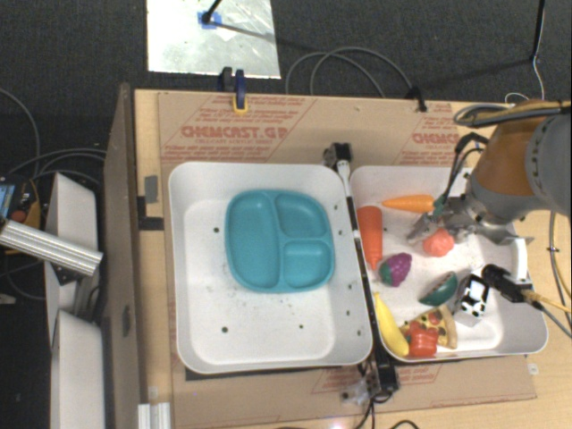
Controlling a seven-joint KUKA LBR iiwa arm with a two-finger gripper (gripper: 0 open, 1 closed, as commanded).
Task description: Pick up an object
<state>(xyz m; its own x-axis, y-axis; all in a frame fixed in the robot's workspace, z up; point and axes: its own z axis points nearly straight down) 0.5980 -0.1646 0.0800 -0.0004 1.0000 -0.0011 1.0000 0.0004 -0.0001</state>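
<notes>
Pink ball under hand, mid right bin.

We note both white bins as smooth plastic, slight sheen. Teal divided plate: moulded plastic, satin finish. Toy food in right bin, i.e. carrot, banana, purple piece: glossy plastic look. Table top: brown cardboard-like sheet, matt, red print. Floor: dark carpet, rough weave. Sheet on floor: metallic, brushed, reflective. We record arm as smooth grey shell with orange band, semi-gloss. Bar at left: bare metal, shiny.
</notes>
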